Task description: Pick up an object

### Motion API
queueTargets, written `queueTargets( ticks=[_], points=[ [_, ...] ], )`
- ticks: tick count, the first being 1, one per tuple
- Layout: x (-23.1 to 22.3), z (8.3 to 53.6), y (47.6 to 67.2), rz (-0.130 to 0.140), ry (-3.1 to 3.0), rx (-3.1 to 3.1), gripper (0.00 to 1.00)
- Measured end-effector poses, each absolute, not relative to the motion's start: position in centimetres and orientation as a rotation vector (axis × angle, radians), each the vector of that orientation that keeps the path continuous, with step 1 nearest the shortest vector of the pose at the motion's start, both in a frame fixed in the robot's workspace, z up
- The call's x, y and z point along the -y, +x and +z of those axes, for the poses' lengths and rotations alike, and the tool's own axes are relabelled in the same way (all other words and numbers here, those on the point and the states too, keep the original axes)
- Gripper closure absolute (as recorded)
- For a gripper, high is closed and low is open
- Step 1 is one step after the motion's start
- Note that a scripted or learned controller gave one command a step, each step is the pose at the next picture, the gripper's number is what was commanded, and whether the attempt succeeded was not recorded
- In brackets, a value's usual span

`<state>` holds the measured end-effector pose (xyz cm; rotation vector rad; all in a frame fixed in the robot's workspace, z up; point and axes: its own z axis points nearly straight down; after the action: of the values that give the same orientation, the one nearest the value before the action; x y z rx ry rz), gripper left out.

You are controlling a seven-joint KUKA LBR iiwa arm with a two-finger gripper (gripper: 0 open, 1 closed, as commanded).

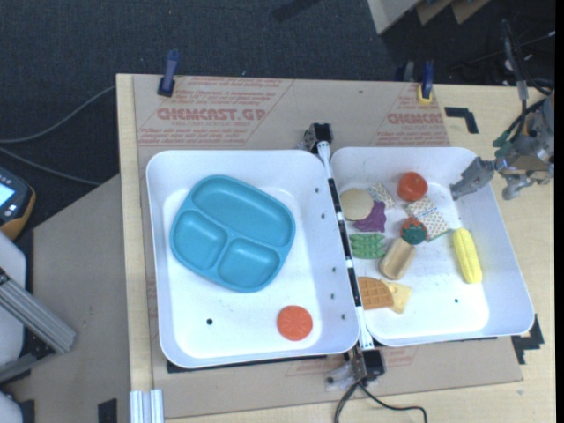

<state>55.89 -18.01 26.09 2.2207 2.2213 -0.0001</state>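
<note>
Two fingers splay as end effector (490,183) overhangs right bin's (507,271) rim.

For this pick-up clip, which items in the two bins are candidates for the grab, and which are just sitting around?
Candidates, right bin near the pincer:
red tomato
yellow corn cob
tan cookie
waffle piece
green toy

Lying about, left bin:
blue divided plate
orange ball
blue clamps on the board
</note>
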Motion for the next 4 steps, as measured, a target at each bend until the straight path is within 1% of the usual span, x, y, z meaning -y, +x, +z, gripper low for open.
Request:
queueTargets(
  ticks=[1, 2, 3, 4],
  points=[
    [15.6, 17.8, 63.6, 0.002, 2.214, -2.226, 0.00],
    [13.5, 8.4, 66.9, 0.005, 2.216, -2.222, 0.00],
    [13.5, 10.1, 67.1, 0.013, 2.209, -2.219, 1.00],
    [13.5, 10.1, 67.0, 0.011, 2.210, -2.219, 0.00]
  ],
)
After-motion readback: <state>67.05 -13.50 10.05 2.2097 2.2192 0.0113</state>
